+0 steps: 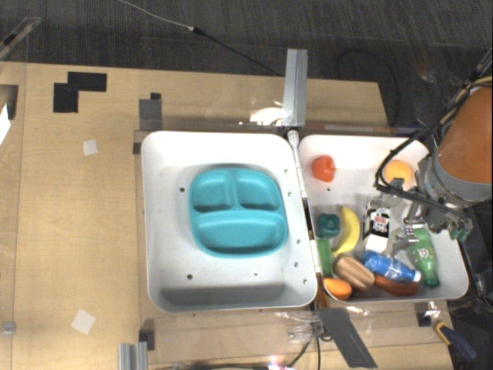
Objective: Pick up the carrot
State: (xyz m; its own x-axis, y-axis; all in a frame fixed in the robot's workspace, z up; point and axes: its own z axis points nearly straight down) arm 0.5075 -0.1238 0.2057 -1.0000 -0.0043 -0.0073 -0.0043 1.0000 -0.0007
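The carrot point(337, 287) looks to be the orange piece in the front left corner of the right bin point(362, 154), partly under a tan bun point(354, 270). A green strip point(324, 257) runs along the bin wall just behind it. My gripper point(404, 233) hangs over the right half of that bin, above a blue bottle point(391, 267) and a green bottle point(424, 258). It is well to the right of the carrot and apart from it. The grey wrist and cables cover much of the gripper.
The right bin also holds a banana point(349, 230), a dark green round piece point(328, 223), a red tomato point(323, 168), a yellow-orange fruit point(398, 171) and a red sausage point(395, 287). A teal divided plate point(237, 210) lies in the left bin point(166, 206).
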